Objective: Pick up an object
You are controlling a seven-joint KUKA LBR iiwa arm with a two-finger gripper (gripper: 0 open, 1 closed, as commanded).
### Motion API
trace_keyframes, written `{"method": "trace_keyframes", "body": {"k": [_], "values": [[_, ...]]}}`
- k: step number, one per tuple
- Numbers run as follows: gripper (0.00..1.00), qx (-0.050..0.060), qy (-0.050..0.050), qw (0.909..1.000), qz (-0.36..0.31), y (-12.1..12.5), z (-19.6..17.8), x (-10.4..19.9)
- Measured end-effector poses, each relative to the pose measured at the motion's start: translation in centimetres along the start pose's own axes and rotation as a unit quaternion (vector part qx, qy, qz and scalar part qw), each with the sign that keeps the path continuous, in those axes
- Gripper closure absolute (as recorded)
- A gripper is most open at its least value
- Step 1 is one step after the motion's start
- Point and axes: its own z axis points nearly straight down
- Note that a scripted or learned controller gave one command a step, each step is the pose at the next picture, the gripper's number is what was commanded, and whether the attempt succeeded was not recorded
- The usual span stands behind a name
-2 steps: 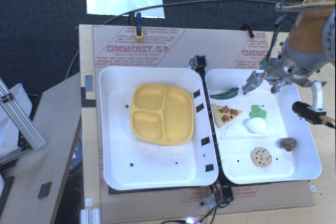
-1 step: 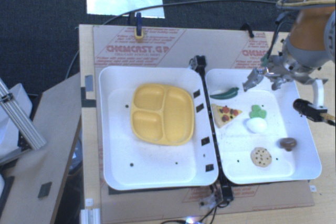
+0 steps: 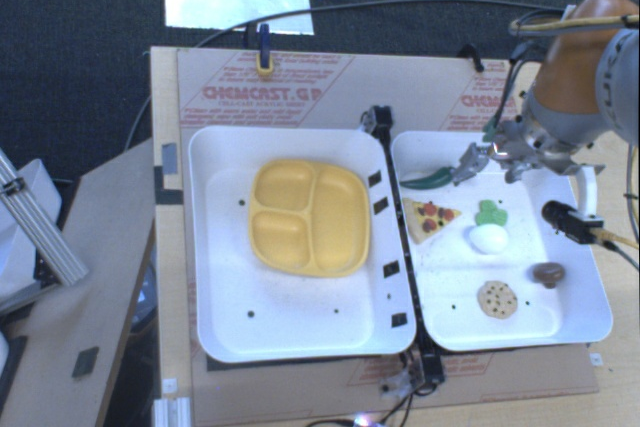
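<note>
My gripper (image 3: 497,158) hovers just above the green pepper (image 3: 430,179); I cannot tell its fingers' state. I fear clipping the pizza slice (image 3: 430,217) beside it.

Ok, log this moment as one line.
gripper: over right bin, far edge | near: green pod | held: nothing seen | left bin: yellow tray

Right bin (image 3: 580,315) contents: pizza slice (image 3: 429,218), triangular, flat, red and yellow toppings, near the left wall. Green pea pod (image 3: 428,179), curved, lying flat toward the upper left corner. Green leafy piece (image 3: 490,213) touching the top of a white egg-shaped piece (image 3: 489,239), mid-bin. Round chocolate-chip cookie (image 3: 497,299), flat, toward the front. Small brown lump (image 3: 548,274), right of the cookie, apart from it.
</note>
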Motion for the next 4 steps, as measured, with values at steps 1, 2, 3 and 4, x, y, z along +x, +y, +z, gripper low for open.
{"method": "trace_keyframes", "body": {"k": [1, 2, 3, 4], "values": [[0.00, 0.001, 0.000, 1.0000, 0.000, -0.1, 6.2, 0.3], [0.00, -0.003, 0.000, 1.0000, 0.001, 0.1, 8.6, 0.3], [1.00, -0.007, 0.001, 1.0000, 0.000, 0.4, 7.2, 0.5], [1.00, -0.003, 0.000, 1.0000, 0.000, 0.5, 1.0, -0.1]]}}
